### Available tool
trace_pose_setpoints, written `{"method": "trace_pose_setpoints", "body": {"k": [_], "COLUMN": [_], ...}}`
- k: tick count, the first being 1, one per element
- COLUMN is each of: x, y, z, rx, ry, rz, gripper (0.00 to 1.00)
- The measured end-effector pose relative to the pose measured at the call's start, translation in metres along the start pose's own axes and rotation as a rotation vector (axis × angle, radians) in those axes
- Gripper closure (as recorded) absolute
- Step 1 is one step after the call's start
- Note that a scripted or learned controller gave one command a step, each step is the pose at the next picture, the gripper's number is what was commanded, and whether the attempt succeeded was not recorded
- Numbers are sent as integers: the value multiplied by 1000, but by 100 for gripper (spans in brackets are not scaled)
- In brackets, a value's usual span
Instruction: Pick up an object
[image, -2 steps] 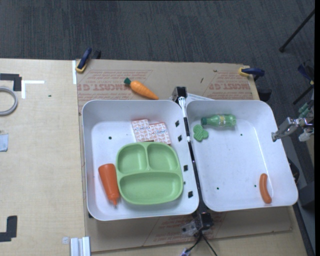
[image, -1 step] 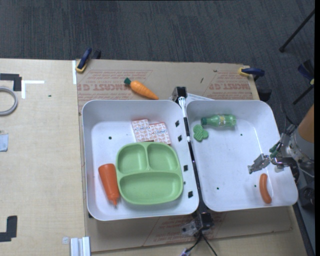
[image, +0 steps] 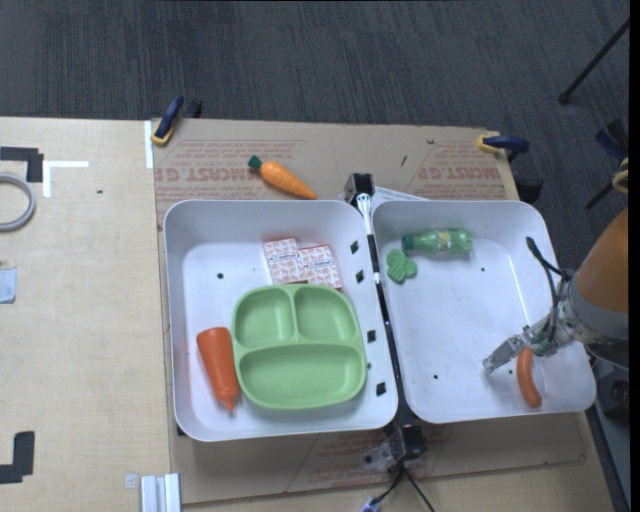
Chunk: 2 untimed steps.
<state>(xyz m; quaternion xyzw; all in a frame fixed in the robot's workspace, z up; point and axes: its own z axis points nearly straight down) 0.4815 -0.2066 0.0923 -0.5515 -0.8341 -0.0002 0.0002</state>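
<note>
Progress check w/ the right bin (image: 470, 300) as landmark. The gripper (image: 519, 352) sits low in that bin's near-right corner, fingers spread: one metal finger (image: 500, 355) pokes out toward the bin's middle, the other side is near the top of a small orange sausage-shaped object (image: 528, 380) (prob. a toy hot dog or carrot, too small to tell). That object lies on the bin floor, just by the near-right rim, touching or almost touching the gripper tip; can't tell which. Nothing shows pinched between the fingers, so judging by this, the pick isn't done: approach looks complete, closing and lifting are left.

Other candidates in the same bin: a green bottle (image: 437, 241) on its side at the far edge, and a small green leaf-like piece (image: 401, 266) just beside it, both well apart from the gripper. Left of the right bin, the other bin holds a green divided plate (image: 299, 347), an orange carrot-like toy (image: 218, 367) and a patterned packet (image: 297, 262). A toy carrot (image: 282, 177) lies on the cardboard beyond the bins.
</note>
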Motion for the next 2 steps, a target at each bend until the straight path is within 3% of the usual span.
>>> {"method": "trace_pose_setpoints", "body": {"k": [1, 2], "x": [-1, 64], "y": [1, 24], "z": [-10, -95], "rx": [-3, -1], "ry": [-3, -2], "rz": [3, 71], "gripper": [100, 100]}}
